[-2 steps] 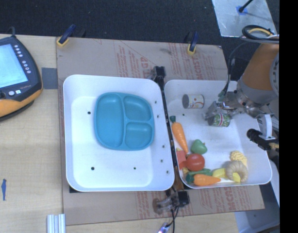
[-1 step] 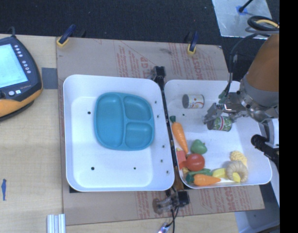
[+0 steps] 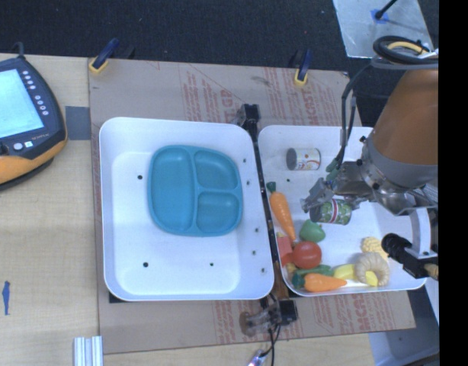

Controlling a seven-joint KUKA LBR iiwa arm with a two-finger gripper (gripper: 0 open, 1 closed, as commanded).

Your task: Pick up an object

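My gripper (image 3: 331, 198) is over the middle of the right bin (image 3: 325, 137), low above its floor. A small can with a green label (image 3: 334, 212) lies tilted between the dark fingers, and they look shut on it. Around it are toy foods: an orange carrot (image 3: 281, 213) by the bin's left wall, a green pepper (image 3: 312, 231), a red tomato (image 3: 306, 255), a second carrot (image 3: 322, 283) at the front edge, a yellow piece (image 3: 344, 271), a beige lumpy piece (image 3: 371, 268) and corn (image 3: 370, 244). A small white cylinder (image 3: 303, 158) lies at the back.
The left bin (image 3: 120, 227) holds a blue divided plate (image 3: 194, 190). A tablet in an orange case (image 3: 17, 124) sits on the bench at far left. The grey arm with its orange band (image 3: 408, 120) covers the right bin's far right side.
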